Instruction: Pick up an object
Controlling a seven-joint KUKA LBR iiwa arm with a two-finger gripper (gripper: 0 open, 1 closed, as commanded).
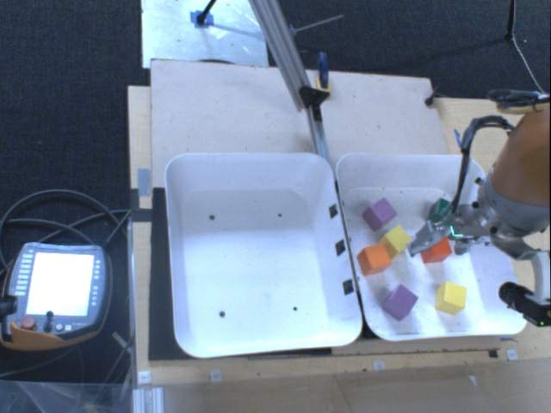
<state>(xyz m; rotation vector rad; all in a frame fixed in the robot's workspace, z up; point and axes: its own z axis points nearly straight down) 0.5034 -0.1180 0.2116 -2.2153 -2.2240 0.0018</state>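
The arm (516,179) reaches in from the right over the right bin (405,169), its gripper (428,241) low in the bin's middle; I cannot tell whether the jaws are apart or together. All 6 blocks lie in this bin. A red block (438,251) sits just beside the gripper tip, partly hidden by it. A yellow block (397,238) touches an orange block (374,259) to the gripper's left, near the wall shared with the left bin (250,169). A purple block (379,213) lies above them, apart. Another purple block (400,301) and a second yellow block (451,297) rest near the front rim, well apart from each other. Bare floor shows along the bin's back wall. A pendant (53,295) lies off the bench to the left.
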